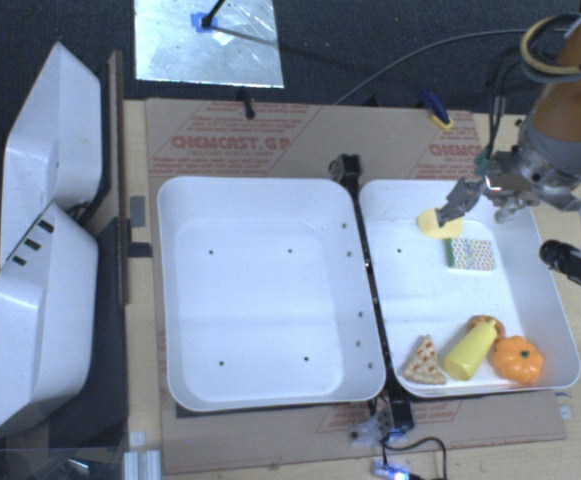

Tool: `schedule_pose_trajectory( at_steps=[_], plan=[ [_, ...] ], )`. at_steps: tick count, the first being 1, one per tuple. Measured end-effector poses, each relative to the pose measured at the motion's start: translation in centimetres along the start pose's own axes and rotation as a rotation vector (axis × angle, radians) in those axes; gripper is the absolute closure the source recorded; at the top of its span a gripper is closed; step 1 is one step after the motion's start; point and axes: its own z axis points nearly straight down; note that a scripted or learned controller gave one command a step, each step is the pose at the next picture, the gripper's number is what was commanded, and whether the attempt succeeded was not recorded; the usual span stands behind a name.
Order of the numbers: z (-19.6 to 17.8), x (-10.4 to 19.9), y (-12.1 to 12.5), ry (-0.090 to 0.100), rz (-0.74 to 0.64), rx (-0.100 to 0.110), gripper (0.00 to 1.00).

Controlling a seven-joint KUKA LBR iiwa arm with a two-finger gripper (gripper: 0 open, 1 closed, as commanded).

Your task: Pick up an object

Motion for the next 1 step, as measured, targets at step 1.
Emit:
schedule_pose_trajectory(
  at_steps=[1],
  plan=[
    [0.76,-8.25,2.88,-0.002,0.006,0.002,0.0]
  ],
)
